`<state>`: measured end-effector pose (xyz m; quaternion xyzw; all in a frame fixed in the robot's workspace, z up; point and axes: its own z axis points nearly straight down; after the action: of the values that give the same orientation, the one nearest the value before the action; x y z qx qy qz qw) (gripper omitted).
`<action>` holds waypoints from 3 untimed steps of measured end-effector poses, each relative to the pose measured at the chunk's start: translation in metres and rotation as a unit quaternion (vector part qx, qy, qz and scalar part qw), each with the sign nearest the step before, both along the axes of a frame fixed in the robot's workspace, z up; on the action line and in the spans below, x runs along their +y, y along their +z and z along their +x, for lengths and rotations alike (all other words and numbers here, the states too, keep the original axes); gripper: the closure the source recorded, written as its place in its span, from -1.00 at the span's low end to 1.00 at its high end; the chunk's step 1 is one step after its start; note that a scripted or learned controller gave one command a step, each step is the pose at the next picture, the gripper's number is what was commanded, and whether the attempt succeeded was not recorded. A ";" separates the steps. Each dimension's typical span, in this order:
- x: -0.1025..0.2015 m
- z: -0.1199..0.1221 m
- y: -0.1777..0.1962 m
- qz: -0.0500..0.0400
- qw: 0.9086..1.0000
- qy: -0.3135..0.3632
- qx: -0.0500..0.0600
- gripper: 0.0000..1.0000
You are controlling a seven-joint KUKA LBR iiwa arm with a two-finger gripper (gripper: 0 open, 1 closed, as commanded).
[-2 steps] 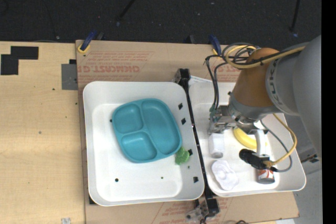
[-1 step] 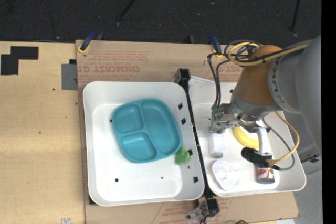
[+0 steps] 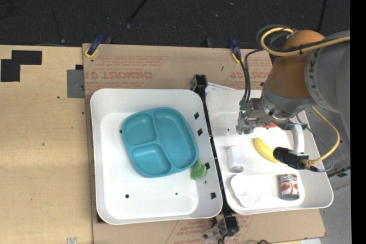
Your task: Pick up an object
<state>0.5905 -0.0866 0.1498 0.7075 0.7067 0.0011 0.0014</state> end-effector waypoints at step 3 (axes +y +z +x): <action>0.103 -0.013 0.070 0.001 1.000 0.002 0.001 1.00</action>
<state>0.5775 0.0164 0.2199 0.7058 0.7084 0.0006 -0.0001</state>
